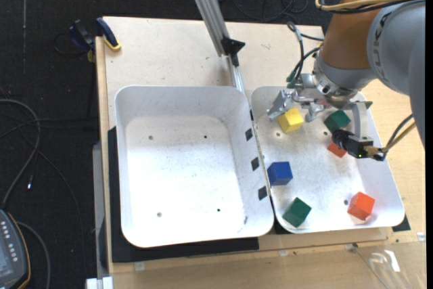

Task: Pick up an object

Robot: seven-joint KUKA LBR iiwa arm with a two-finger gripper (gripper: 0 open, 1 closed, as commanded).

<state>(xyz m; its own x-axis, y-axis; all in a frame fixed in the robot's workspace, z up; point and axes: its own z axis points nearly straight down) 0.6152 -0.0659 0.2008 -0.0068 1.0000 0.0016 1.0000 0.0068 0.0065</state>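
My gripper (pixel 295 112) hangs over the far part of the right bin (pixel 379 176), with its two grey fingers spread apart. A yellow cube (pixel 292 120) sits right below and between the fingertips, and a gap shows on each side of it. It looks to be resting on the bin floor, not lifted. Elsewhere in the same bin lie a blue cube (pixel 279 172), a green cube (pixel 296 211), an orange cube (pixel 361 205), a dark green block (pixel 337 120) and a small red block (pixel 336 149), partly hidden by a black cable part of the arm.
The left bin (pixel 135 105) stands beside the right one, their rims touching at the middle. A slanted metal rail (pixel 206 3) rises from the bench behind the bins. The arm's grey and orange body (pixel 365 30) covers the far right.
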